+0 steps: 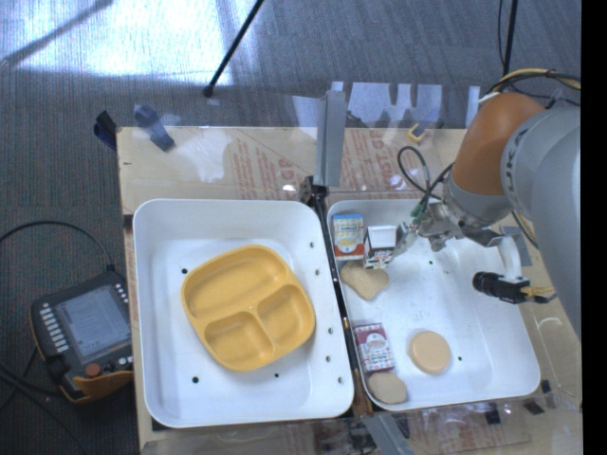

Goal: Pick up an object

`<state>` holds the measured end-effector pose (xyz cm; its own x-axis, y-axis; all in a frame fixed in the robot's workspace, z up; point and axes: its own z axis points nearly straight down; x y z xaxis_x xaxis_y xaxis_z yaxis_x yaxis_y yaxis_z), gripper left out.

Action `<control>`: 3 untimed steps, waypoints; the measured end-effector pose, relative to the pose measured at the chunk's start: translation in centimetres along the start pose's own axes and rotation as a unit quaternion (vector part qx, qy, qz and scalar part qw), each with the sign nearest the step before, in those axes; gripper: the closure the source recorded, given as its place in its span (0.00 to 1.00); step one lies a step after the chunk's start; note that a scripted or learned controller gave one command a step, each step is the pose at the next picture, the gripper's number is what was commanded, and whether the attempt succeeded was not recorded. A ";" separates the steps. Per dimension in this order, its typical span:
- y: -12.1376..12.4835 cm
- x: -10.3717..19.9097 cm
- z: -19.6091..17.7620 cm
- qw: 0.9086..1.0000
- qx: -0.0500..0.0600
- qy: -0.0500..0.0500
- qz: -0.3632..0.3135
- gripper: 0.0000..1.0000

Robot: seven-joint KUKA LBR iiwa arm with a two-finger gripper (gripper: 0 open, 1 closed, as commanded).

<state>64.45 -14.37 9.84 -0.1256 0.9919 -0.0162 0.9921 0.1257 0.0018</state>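
The wooden bench (237, 159) carries both bins with a strip of bare board along its far edge. The grey arm (531, 169) comes in from the right over the right bin's far corner. The left bin (161, 368) holds a yellow divided plate (248, 306), lying flat near the middle with open white floor all round it and touching no wall. The right bin (474, 339) has its things crowded along the wall it shares with the left bin, so its centre and right half are mostly bare floor. The gripper (383, 251) sits low at the far-left end of this bin; whether it is spread or closed cannot be told from this angle. Just left of it, against the shared wall, stands a small blue and yellow carton (348, 233). A tan heart-shaped piece (365, 280) lies just in front of the gripper, close to or touching it. Nearer the front, a small red box (375, 347) lies by the same wall, a round tan disc (430, 352) lies to its right in open floor, and a smaller tan round (387, 387) sits in the near-left corner.
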 end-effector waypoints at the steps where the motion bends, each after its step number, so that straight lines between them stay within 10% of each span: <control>1: 0.1 1.1 0.0 0.999 -0.003 -0.006 0.037 0.00; 3: 0.0 1.6 -1.4 0.975 0.002 -0.012 -0.223 0.00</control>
<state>64.25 -12.73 11.17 -0.5443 0.8381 -0.0373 0.8389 0.5441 -0.0151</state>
